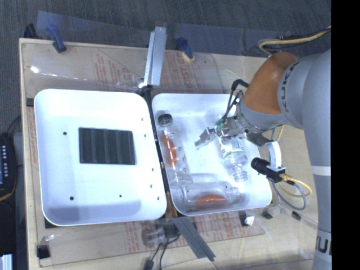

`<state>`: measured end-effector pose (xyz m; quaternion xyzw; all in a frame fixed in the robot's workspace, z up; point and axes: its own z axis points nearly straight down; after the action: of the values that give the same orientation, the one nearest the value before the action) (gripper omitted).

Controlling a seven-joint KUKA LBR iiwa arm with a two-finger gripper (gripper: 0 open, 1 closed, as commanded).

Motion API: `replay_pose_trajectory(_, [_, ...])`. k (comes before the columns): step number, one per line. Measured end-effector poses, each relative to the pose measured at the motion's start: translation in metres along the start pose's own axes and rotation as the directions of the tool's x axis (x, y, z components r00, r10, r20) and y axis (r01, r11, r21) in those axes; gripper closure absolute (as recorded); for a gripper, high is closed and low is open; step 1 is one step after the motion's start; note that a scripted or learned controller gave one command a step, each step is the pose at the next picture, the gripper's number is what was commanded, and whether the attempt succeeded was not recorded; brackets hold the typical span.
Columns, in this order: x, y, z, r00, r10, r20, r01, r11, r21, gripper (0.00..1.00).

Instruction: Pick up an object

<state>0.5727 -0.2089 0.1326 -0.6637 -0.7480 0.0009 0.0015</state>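
Grey and broad, the robot arm (315, 94) fills the right side of the frame, its orange band (267, 86) sitting above the wrist in the upper right. Its gripper (209, 136) reaches into the right bin (185, 103), in the upper middle of that bin; whether it is wide or narrow cannot be told at this size, and no object can be seen between its parts.

Several clear plastic bottles lie in the right bin. One with a dark cap and orange contents (167, 142) lies lengthwise along the bin's left wall. A larger clear bottle (205, 193) lies on its side along the bin's lower edge, with something orange showing inside it. A smaller clear bottle (236, 159) lies just below and to the right of the gripper, near the bin's right wall. Any labels on them are too small to read.

To the left, the left bin (56, 196) shows a dark rectangular panel (107, 146) in its middle. Both bins rest on the table (84, 61), whose surface carries faint reddish printing that cannot be read. Two blue clamps (56, 38) (184, 46) grip the table's upper edge.
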Motion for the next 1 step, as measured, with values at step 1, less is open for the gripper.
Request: replay_pose_trajectory(1, [0.0, 0.0, 0.0, 1.0, 0.0, 0.0, 0.0, 1.0, 0.0, 0.0])
